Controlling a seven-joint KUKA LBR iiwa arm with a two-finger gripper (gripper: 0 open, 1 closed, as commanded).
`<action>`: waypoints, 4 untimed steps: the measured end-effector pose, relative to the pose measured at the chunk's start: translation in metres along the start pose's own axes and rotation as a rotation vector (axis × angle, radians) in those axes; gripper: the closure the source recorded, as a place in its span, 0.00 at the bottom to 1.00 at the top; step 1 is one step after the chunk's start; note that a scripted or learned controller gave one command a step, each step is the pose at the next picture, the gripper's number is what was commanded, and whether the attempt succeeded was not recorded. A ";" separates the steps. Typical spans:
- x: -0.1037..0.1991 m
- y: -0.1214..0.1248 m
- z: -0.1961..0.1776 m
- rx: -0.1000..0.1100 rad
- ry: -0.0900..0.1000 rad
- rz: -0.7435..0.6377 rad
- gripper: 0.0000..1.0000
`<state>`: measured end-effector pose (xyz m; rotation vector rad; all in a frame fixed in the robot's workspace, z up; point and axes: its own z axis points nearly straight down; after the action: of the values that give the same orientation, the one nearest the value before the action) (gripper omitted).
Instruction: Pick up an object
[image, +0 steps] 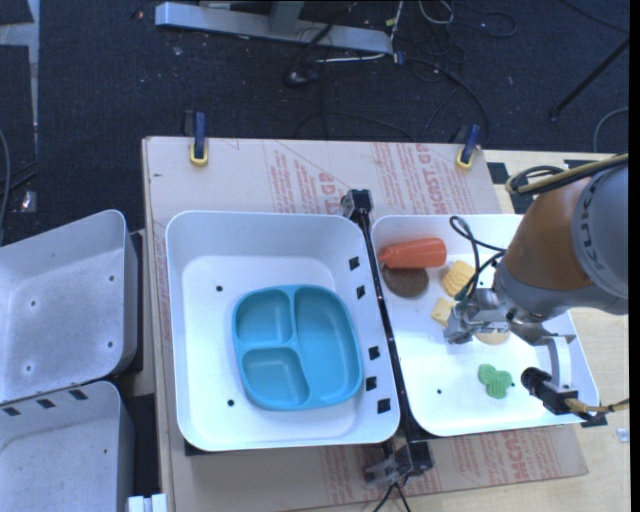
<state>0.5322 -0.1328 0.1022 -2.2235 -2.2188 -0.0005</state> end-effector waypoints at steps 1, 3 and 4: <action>0.002 0.001 -0.063 -0.006 -0.002 -0.005 1.00; 0.055 0.026 -0.109 -0.002 0.001 -0.011 1.00; 0.102 0.045 -0.103 -0.002 0.001 -0.010 1.00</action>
<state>0.5774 -0.0308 0.2057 -2.2131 -2.2303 -0.0029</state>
